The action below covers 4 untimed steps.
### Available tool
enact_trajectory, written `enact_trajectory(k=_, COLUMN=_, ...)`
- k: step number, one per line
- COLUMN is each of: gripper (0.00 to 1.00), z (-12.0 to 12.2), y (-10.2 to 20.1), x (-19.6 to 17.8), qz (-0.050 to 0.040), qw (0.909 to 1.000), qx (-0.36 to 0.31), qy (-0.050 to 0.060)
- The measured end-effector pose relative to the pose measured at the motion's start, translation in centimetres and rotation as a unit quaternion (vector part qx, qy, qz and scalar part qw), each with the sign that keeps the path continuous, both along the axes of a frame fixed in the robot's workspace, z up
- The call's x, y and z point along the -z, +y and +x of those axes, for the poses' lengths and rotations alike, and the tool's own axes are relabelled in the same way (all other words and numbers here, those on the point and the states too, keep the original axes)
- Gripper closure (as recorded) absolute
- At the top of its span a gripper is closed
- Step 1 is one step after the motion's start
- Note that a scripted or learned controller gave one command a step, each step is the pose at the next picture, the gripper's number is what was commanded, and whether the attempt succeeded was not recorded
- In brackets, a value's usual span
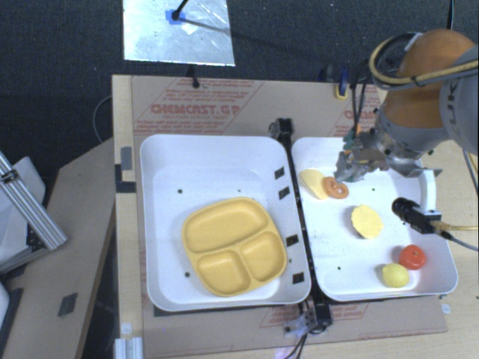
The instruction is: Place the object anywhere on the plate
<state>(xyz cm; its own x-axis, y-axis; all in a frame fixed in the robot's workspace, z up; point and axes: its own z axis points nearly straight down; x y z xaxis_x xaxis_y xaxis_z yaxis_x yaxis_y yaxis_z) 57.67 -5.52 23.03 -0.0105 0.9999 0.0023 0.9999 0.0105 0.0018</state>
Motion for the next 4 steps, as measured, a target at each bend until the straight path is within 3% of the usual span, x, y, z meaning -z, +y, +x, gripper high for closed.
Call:
enact_trajectory(k=2, gripper=1.0, z=-1.6, y=11.2, x=-1.6, qz=0.0002, qw=1.0, qx=0.0, qy=0.0)
enact_trajectory(k=3, gripper=1.0, z=-3.4, y=16.9, x=-0.3, qz=0.0003, qw=1.0, qx=0.0, qy=0.001)
enact_trajectory(k=4, gripper=1.0, z=-3.6, y=21.4, x=-0.2, qz=0.0001, qw=1.0, qx=0.0, qy=0.001)
